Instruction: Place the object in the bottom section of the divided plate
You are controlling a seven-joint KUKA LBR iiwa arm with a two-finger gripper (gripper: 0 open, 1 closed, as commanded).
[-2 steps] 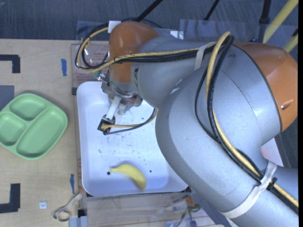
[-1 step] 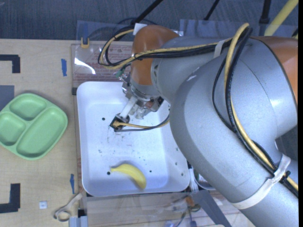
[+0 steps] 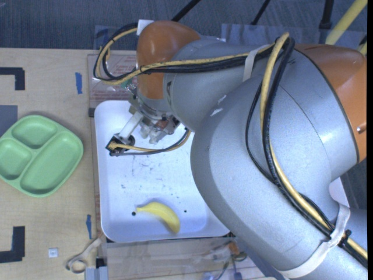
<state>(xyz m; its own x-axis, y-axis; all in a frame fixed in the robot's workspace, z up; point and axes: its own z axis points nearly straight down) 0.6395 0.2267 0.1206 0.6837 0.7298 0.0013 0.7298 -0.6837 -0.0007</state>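
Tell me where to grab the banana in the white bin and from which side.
Probably the banana at its middle, from straight above. It lies flat in the bin, curved, bare floor on both sides, so closing across its narrow width should fit.

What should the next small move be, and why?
Probably shift the gripper along the white bin to just above the banana. The banana lies loose at the bin's near end, well apart from the gripper, which hangs over the far half. The green divided plate sits left of the bin.

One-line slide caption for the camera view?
Gripper above the white bin, banana near its lower edge, green divided plate on the bench at left.
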